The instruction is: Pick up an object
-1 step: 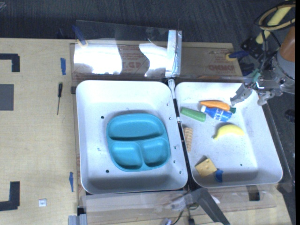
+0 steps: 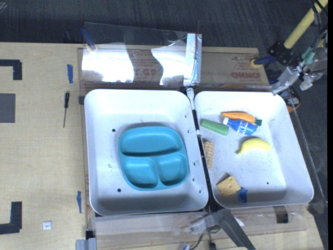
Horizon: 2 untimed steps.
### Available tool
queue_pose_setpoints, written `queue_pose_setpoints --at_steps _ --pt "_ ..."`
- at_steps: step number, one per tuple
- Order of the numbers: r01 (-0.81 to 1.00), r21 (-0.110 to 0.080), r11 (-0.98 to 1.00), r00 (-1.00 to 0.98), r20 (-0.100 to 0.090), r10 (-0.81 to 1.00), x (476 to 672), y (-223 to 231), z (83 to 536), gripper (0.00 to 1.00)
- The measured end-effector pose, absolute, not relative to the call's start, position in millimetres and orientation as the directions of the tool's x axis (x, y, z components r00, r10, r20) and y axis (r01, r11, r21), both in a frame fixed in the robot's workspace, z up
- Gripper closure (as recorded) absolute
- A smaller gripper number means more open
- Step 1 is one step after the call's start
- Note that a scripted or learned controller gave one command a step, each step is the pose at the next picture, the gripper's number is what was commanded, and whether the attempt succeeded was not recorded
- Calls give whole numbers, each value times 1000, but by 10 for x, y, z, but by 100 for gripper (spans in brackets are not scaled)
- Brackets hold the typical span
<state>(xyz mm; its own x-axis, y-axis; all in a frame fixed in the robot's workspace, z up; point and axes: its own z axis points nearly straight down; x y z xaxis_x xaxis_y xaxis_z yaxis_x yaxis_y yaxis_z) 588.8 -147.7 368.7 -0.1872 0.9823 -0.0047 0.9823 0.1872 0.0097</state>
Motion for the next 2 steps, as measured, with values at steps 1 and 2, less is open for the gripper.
queue_pose_setpoints --at_steps 1,2 --pt "985 -10 -170 170 1 985 6270 -948 2237 0" --pt "984 -2 -178 178 0 984 6144 -1046 2253 0"
